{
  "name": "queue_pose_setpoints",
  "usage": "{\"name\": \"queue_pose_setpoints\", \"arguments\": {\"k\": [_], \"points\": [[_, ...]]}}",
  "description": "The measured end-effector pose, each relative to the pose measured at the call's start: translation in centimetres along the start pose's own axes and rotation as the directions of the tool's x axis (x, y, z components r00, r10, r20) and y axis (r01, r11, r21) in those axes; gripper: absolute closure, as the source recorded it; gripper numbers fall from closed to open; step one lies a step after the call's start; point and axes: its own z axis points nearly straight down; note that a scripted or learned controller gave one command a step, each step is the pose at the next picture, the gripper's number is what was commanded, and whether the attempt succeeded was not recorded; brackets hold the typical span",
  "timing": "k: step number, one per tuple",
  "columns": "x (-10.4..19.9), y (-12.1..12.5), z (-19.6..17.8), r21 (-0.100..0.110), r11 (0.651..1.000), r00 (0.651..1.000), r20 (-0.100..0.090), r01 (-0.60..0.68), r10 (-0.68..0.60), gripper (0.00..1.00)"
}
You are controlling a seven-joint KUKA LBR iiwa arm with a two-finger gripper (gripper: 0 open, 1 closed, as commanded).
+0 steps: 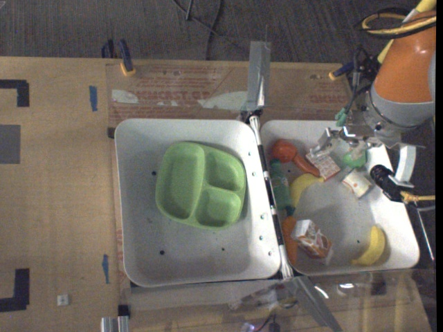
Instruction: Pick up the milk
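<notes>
The surface (62, 185) is pale wood-grain board with black tape corners at its left edge, short blue tape strips and a cardboard sheet (187, 92) clamped along its back. Behind it lies dark carpeted floor (83, 12) with a loop of black cable (197, 2).

Two shallow white bins sit side by side, their inner rims touching. The left bin (138, 247) carries one matte green plastic plate (202, 184), rounded and split into three compartments. The right bin (405, 251) holds a jumble: one yellow banana (374, 246) near its front right corner, one small milk carton (313, 239) with red and white print lying on its side near the bin's front left, one orange-red item (285, 151) at the back left, a yellow rounded piece (304, 185), and a small white boxy item (356, 182).

The grey arm with its glossy orange band (408, 64) reaches over the right bin's back right. The jaws (339, 144) hang there, well apart from the carton; whether they are open or closed cannot be told.
</notes>
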Motion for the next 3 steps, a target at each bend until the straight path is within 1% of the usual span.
{"name": "queue_pose_setpoints", "arguments": {"k": [1, 2, 3], "points": [[-1.3, -1.3, 11.5, -0.021, 1.000, 1.000, 0.004, -0.023, 0.023, 0.00], [-3.7, -8.5, 13.0, -0.012, 0.965, 0.965, 0.000, -0.263, 0.263, 0.00], [-5.5, -7.9, 13.0, -0.010, 0.993, 0.993, 0.001, -0.119, 0.119, 0.00]]}}
